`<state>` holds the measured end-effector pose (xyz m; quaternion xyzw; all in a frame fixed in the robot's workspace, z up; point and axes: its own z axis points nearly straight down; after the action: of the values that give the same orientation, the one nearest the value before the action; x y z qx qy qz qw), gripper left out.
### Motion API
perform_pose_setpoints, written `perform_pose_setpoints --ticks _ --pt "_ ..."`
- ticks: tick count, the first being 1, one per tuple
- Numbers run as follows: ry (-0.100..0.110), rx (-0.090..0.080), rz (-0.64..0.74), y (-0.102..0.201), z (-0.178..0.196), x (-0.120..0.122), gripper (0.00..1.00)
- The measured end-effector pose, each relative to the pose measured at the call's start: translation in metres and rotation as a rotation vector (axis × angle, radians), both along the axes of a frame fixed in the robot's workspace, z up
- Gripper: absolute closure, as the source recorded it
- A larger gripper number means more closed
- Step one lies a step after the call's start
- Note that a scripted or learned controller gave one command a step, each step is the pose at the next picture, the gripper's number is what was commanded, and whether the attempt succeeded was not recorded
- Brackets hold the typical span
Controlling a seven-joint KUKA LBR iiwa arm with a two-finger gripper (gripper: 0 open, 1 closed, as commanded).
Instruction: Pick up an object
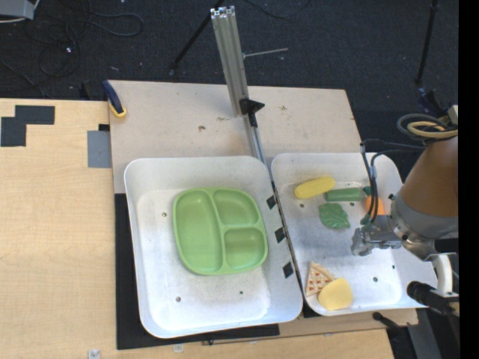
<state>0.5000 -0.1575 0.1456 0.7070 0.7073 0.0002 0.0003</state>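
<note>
Near corner, right bin: We see a yellow wedge [336,295] lying by the near edge of the right bin [389,294], with a waffle-patterned slice [317,278] touching it on its left side.

Left bin: We find a green divided plate [220,229] resting in the middle of the left bin [150,290], its three compartments holding nothing.

Gripper: We make out the gripper [365,242] low over the floor of the right bin, toward its right edge, at the end of the grey arm [426,200] that reaches in from the right. Whether its jaws are spread or pressed together we cannot tell; we see nothing between them.

Middle of right bin: We note a green leaf-shaped piece [334,215] lying just beyond the gripper and to its left, apart from it.

Far side, right bin: We see a yellow banana-shaped piece [314,188] lying near the far edge, with a dark green stick-shaped piece [344,195] just beside its right end.

Beyond the bins: We see a metal post [232,62] rising from the bare board [187,118] behind the two bins.
</note>
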Motion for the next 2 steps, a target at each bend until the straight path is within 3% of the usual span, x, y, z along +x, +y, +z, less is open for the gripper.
perform_pose_setpoints --ticks 2 --pt "-0.003 -0.001 0.002 0.002 0.102 -0.007 1.00"
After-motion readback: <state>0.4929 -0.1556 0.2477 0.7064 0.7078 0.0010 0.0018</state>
